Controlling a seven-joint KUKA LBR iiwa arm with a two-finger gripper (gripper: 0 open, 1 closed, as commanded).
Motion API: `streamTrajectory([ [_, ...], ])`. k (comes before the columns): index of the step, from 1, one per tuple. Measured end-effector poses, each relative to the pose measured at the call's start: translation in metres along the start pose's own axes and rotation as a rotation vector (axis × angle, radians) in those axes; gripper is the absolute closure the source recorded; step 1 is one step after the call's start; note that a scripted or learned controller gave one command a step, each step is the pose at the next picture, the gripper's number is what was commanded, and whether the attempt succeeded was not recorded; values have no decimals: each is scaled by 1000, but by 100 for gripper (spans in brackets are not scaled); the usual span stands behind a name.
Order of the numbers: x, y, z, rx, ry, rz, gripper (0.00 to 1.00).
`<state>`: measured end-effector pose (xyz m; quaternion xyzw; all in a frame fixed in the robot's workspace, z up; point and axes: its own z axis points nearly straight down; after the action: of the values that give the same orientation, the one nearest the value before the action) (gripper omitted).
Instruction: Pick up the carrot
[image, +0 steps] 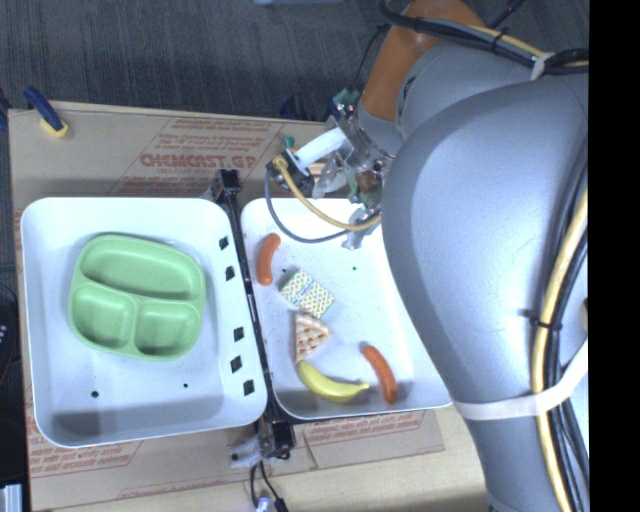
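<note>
The carrot, a short orange tapered piece, lies in the right bin close to its left wall, pointing roughly toward the far edge. My gripper hangs over the bin's far edge, up and to the right of the carrot and well apart from it. Cables and the wrist housing crowd around it, and nothing shows in its grasp.
Also in the right bin are a checkered sponge-like block, a pizza slice toy, a banana and a reddish sausage. The left bin holds a green divided tray. The arm's big grey body covers the right bin's right side.
</note>
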<state>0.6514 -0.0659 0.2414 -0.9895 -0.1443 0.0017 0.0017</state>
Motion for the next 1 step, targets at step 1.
streamTrajectory([
  [1, -17, 38, 125, 2, -5, 79, 0],
])
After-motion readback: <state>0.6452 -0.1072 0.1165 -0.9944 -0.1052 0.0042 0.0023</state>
